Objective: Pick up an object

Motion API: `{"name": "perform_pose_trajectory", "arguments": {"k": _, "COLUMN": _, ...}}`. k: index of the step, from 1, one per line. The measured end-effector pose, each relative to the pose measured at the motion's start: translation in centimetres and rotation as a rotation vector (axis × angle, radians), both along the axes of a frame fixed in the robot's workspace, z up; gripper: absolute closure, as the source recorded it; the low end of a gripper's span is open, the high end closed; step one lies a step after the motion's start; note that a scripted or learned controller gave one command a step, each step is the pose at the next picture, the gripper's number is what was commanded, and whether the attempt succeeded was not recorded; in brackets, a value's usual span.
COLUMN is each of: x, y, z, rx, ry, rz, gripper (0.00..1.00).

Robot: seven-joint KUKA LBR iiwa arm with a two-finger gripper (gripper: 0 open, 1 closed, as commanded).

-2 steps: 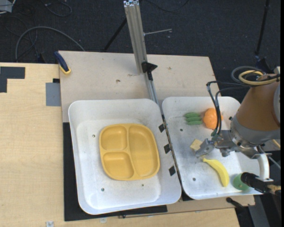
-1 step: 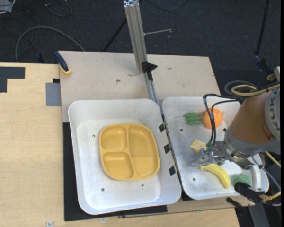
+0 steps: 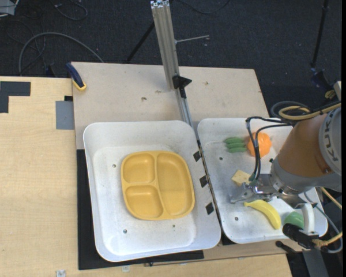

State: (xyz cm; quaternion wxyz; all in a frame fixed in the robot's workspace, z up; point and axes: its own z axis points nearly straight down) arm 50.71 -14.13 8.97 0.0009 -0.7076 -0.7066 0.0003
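The gripper (image 3: 242,195) is hanging low in the right bin (image 3: 219,224) — whether it is gripping anything cannot be told from here. A banana (image 3: 265,211) is lying just beside it, and a pale yellow block (image 3: 240,178) is sitting just above it. A carrot (image 3: 251,145) is resting near the bin's far side. In the left bin (image 3: 104,154), a yellow divided plate (image 3: 157,184) is sitting centrally.
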Motion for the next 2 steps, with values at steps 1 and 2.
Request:
{"name": "perform_pose_trajectory", "arguments": {"k": 1, "x": 0.1, "y": -0.2, "z": 1.2, "rx": -0.002, "ry": -0.004, "rz": -0.005, "gripper": 1.0}}
{"name": "perform_pose_trajectory", "arguments": {"k": 2, "x": 0.8, "y": 0.6, "z": 6.4, "rx": 0.0, "ry": -0.002, "rz": 0.002, "gripper": 1.0}}
